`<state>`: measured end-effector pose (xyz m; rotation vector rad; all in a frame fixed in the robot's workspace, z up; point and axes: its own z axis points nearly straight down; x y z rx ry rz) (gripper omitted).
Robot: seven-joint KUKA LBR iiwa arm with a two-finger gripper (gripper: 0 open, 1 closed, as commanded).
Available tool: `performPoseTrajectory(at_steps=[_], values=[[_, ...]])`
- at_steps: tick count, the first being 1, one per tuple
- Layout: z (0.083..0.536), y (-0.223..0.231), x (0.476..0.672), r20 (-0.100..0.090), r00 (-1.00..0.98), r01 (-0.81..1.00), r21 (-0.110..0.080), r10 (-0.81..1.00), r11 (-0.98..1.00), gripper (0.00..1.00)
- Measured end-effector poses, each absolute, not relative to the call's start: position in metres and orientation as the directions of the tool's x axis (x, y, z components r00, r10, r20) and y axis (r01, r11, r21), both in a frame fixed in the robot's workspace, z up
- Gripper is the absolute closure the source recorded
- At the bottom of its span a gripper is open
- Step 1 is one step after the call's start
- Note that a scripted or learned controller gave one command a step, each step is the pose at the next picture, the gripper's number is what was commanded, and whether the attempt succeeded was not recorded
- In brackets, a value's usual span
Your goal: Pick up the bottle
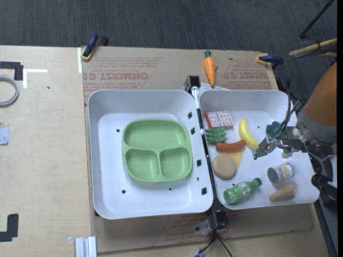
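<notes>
1. Camera view, nearest first: the small green plastic bottle (241, 190) lies on its side close to the near wall of the right white bin (254, 97), cap end pointing right and slightly far, fat end toward the bin's near left corner.
2. It looks like a light, stiff toy bottle with a smooth, rounded body, so it may roll or slip under a poor pinch. The best hold is probably across the middle of the body, fingers closing square to its long axis rather than on the narrow neck.
3. Just right of it lie a tan waffle cone (282, 194) and a small white labelled can (281, 173); both sit close enough to crowd a descent on that side.
4. Just beyond the bottle sit a round tan bun (224, 166), an orange-red sausage (229, 146) and a yellow banana (247, 133).
5. The tool (267, 146) hangs over the right part of this bin, beyond the bottle and apart from it; I cannot tell how it is set, and nothing shows in it.
6. The left white bin (102, 159) holds a green three-part tray (157, 150).
7. Farthest, an orange toy carrot (209, 68) rests on the bench (43, 159) beyond the bins.
</notes>
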<state>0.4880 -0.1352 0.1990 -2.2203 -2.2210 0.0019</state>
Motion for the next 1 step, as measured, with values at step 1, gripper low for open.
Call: performPoseTrajectory(at_steps=[1], values=[[0.2083,-0.1355,0.4883,-0.001,0.001,1.000,-0.002,1.000,-0.001,1.00]])
